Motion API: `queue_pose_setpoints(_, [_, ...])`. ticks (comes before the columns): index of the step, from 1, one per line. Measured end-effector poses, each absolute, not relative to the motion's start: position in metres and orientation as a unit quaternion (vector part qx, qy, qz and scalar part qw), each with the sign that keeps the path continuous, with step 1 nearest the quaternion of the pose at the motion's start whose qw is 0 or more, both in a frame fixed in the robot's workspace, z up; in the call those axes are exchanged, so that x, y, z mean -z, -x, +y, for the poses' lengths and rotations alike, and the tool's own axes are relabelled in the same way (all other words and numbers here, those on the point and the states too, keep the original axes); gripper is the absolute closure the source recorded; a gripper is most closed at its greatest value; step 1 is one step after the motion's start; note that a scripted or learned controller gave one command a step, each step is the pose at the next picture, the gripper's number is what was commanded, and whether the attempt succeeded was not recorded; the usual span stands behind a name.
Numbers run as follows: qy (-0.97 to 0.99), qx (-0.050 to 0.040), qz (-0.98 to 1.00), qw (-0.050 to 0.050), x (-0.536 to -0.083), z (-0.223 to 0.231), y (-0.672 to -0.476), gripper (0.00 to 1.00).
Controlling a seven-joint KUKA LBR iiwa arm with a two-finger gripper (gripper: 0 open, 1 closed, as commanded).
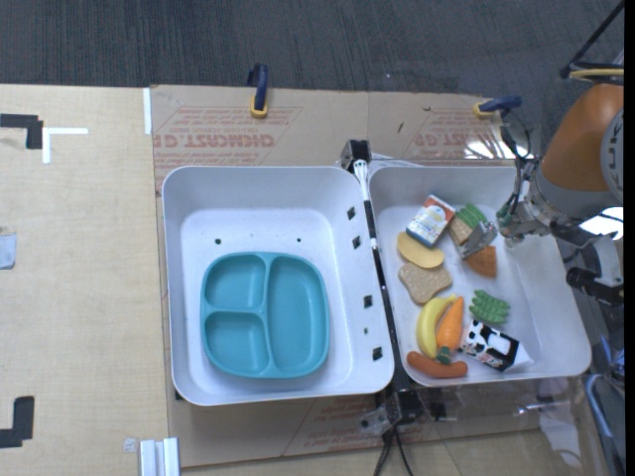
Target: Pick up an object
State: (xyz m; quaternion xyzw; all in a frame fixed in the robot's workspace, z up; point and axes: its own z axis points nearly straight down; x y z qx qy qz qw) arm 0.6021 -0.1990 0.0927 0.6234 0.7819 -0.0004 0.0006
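Lying in the right bin (pixel 556 305) is a cluster of toy foods, any of which could be picked. Nearest the gripper (pixel 479 238) are an orange wedge (pixel 483 261), just below the fingertips at about six o'clock, and a tan and green sandwich piece (pixel 464 223), just at its ten o'clock. Whether the wedge is touched by the fingertips cannot be told, and nothing is clearly seen between the fingers. Whether the jaws are apart or together cannot be told either, since the metal tip is small and seen at a slant.

At nine o'clock from the gripper sits a blue and white carton (pixel 430 221), with a yellow slice (pixel 421 252) just under it and a slice of brown bread (pixel 425 283) below that. Toward the bin's six o'clock side lie a banana (pixel 429 325) and a carrot (pixel 451 322) touching side by side, a red sausage (pixel 437 367) beneath them, a green leafy piece (pixel 489 306) and a black and white cow-patterned block (pixel 491 346).

Reaching in from three o'clock, the grey arm (pixel 585 152) with its orange band hangs over the bin's upper right edge.

In the left bin (pixel 198 206), well apart from the gripper, rests a teal divided plate (pixel 266 314) with three compartments. Both bins stand on brown cardboard (pixel 298 127), held at the far edge by a blue and yellow clamp (pixel 259 91).
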Motion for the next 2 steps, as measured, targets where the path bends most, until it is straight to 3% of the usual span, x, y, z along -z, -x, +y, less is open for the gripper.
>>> queue_pose_setpoints(1, [-0.624,0.0004,0.782,0.002,-0.1027,-0.1992,-0.6032,1.00])
queue_pose_setpoints(2, [-0.624,0.0005,0.782,0.002,-0.1026,-0.1993,-0.6031,0.00])
